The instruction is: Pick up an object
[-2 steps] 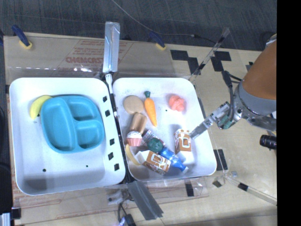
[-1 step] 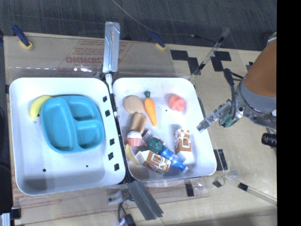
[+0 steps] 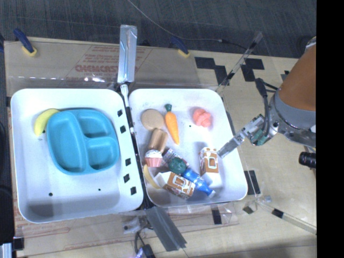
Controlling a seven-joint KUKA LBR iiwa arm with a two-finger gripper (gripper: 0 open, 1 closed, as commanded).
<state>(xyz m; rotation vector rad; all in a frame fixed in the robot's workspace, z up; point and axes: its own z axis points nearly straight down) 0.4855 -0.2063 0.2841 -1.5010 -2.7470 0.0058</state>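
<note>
The right bin (image 3: 228, 184) holds a pile of toy food. In it lie an orange carrot (image 3: 171, 126), a pink lump (image 3: 202, 117), a tan round piece (image 3: 152, 119), a brown cylinder (image 3: 157, 139) and a cupcake (image 3: 153, 157). Toward the front are a brown-and-white carton (image 3: 209, 160), a blue bottle (image 3: 194, 179) and a brown box (image 3: 179, 184). My gripper (image 3: 230, 145) reaches in from the right over the bin's right rim, its tip just right of the carton. Nothing shows in its grasp.
The left bin (image 3: 32, 198) carries a blue divided tray (image 3: 83, 140) with a yellow banana (image 3: 44, 120) at its left. A metal divider bar (image 3: 127, 52) rises between the bins at the back. Bare bench lies to the right, under the arm.
</note>
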